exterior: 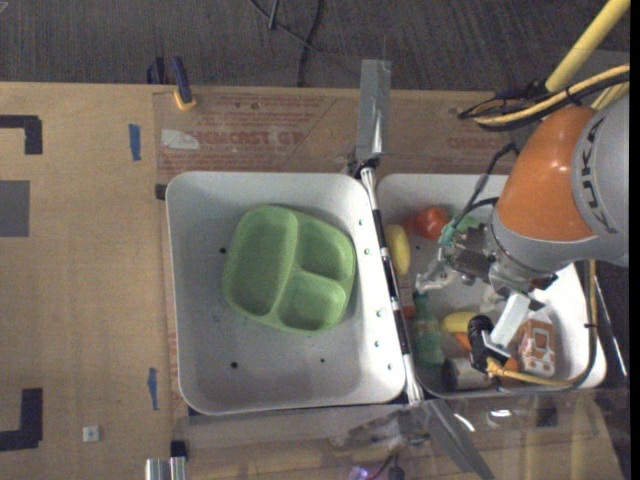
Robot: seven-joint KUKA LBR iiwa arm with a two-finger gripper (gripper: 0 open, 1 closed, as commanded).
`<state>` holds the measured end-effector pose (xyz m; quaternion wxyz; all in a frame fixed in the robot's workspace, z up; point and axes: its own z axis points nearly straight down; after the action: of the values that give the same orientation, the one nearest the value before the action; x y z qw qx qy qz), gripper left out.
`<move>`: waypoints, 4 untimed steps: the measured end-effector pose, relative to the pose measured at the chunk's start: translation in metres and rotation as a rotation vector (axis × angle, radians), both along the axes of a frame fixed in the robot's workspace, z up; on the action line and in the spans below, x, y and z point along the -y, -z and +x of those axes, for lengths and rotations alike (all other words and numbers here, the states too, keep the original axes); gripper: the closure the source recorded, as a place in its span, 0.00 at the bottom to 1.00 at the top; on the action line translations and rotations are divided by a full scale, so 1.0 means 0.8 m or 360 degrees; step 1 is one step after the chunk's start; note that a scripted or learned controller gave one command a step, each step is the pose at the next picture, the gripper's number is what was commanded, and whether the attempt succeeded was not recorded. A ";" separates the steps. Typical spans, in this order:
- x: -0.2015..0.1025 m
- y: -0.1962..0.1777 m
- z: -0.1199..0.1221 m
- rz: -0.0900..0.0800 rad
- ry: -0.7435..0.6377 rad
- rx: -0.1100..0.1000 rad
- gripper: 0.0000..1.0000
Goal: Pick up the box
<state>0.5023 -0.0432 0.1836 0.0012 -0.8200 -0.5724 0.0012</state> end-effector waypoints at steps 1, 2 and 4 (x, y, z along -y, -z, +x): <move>0.050 -0.314 -0.013 -0.0003 0.0133 0.0004 0.00; 0.018 -0.314 0.031 -0.0004 -0.0071 0.0008 0.00; 0.134 -0.101 -0.021 -0.0001 -0.0474 0.0007 0.00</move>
<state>0.4857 -0.1502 0.2641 -0.0007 -0.7260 -0.6877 -0.0002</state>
